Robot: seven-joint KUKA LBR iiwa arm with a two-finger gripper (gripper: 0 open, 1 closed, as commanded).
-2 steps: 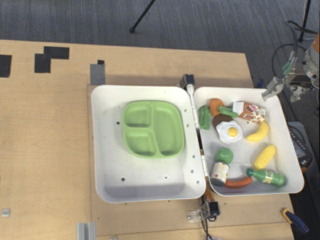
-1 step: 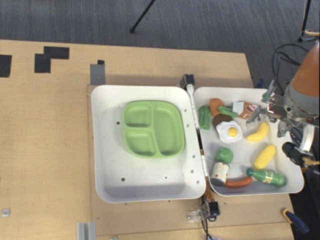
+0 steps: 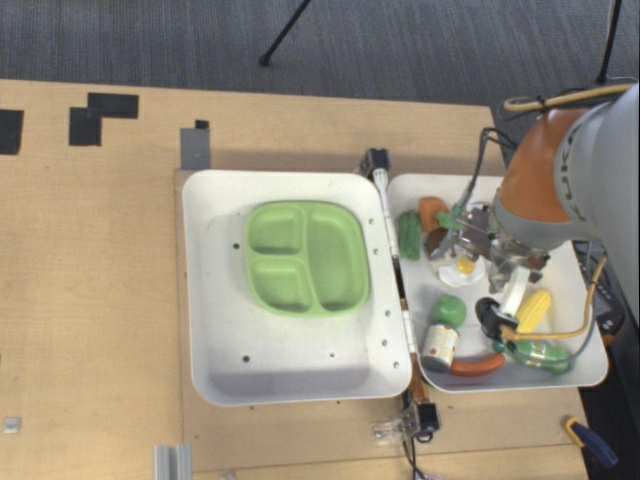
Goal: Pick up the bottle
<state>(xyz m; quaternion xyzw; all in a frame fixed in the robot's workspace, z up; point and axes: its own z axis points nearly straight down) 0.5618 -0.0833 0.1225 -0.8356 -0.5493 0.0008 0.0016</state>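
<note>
Nearest the camera, one green bottle (image 3: 543,355) lies flat by the right bin's (image 3: 596,373) near wall, long axis left-right; one red sausage (image 3: 476,366), one can (image 3: 439,343) and one corn cob (image 3: 534,309) crowd it; gripper (image 3: 487,250) hangs farther back, its state unclear; one green tray (image 3: 305,257) fills the left bin (image 3: 215,373).

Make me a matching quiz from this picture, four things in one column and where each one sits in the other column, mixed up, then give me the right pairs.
Things:
1. green divided plate
2. corn cob
3. red sausage
4. gripper

Places:
A. along the near edge of the right bin
B. middle of the left bin
C. over the middle of the right bin, among the toy food
D. right side of the right bin, below the arm

Pairs: 1-B, 2-D, 3-A, 4-C
</note>
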